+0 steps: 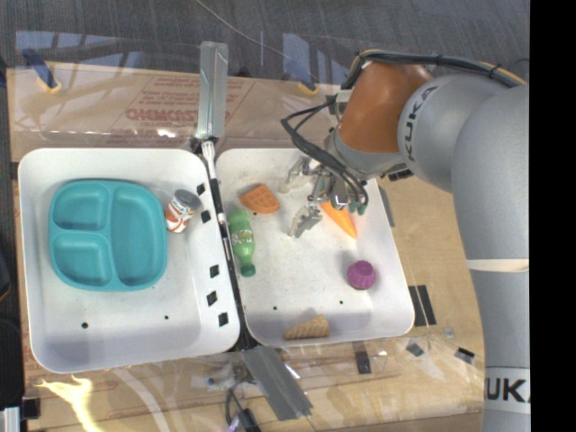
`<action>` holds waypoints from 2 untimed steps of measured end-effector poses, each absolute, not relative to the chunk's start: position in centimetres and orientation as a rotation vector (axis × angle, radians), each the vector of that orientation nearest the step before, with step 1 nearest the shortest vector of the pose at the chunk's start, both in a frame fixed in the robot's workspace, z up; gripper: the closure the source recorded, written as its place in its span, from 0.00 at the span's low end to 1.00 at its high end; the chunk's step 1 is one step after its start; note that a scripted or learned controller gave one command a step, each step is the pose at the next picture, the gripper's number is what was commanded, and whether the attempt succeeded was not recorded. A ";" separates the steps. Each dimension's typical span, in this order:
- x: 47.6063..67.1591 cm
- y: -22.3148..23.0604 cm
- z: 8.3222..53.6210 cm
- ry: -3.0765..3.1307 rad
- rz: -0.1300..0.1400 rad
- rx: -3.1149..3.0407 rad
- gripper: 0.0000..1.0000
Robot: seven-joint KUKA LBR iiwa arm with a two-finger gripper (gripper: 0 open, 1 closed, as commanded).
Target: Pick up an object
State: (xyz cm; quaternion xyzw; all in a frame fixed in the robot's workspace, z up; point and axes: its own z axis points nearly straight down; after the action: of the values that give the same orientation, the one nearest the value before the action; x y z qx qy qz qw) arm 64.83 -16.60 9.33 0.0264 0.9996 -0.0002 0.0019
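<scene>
We take the orange carrot-shaped piece [342, 217] as the thing nearest the grasp: it lies in the right bin [270, 322], near that bin's far right corner, with its point toward the near right. The hand [315, 201] hangs just above its left end, metal fingers [304, 221] spread over the bin floor; we cannot tell whether they touch or pinch the piece, nor how far open they stand. Left of the hand lies a flat orange wedge [260, 199], and beside it a green bottle [240, 240] along the bin's left wall. A purple ball [362, 274] sits near the right wall, a tan cone [307, 328] at the near edge. In the left bin [108, 340] rest a teal tray [108, 234] and a small can [182, 211].
</scene>
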 end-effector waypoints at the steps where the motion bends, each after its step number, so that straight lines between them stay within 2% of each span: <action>1: 65.5 -13.6 9.3 3.075 0.000 0.614 0.00; 2: 65.5 -13.6 9.3 3.075 0.000 0.614 0.00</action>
State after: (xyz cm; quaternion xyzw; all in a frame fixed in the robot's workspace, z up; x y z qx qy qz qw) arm 65.49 -13.65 9.34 0.1957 0.9807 -0.0001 0.0027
